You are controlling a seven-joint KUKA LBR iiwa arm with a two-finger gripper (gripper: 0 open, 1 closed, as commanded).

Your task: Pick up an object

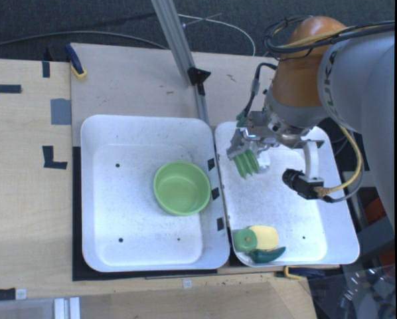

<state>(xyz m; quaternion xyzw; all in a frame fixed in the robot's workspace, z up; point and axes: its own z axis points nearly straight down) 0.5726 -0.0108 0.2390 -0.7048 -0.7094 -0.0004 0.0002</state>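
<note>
I see the gripper (247, 159) over the right bin's (331, 238) far end, can't tell its finger state, with the yellow-green toy (259, 240) lying crosswise well toward the near rim.

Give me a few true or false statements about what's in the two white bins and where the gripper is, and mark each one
1. The green bowl sits in the left bin. True.
2. The yellow and green object lies at the far end of the right bin. False: it lies at the near edge, by the divider between the bins.
3. The gripper is over the right bin. True.
4. The green bowl lies upside down. False: its open side faces up.
5. The gripper is touching the yellow and green object. False: it is well apart from it, toward the bin's far end.
</note>
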